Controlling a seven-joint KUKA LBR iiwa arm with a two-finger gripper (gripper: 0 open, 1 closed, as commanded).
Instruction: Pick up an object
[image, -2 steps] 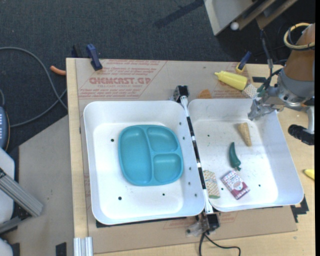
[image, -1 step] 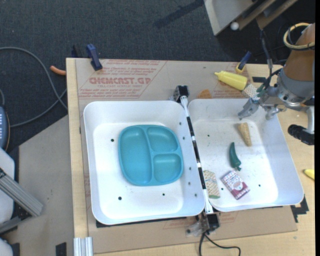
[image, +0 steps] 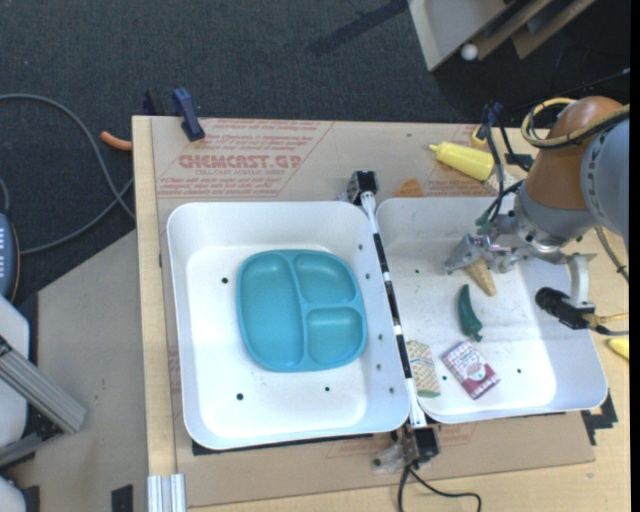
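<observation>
Grey two-finger gripper (image: 478, 256), finger state not discernible, low in the right white bin (image: 500, 395), touching a tan wedge-shaped piece (image: 484, 277); nothing lifted yet.

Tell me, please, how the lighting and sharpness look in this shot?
Camera view: even, soft light, only faint shadows; the bins are bright white but keep detail; the tray and green piece look sharp; the gripper is slightly soft; the floor is dark.

Position: one fixed camera above the bench (image: 300, 150)
Facing: down at a slant
Range: takes in both white bins (image: 190, 330)
Arm (image: 580, 170): enters from right
</observation>
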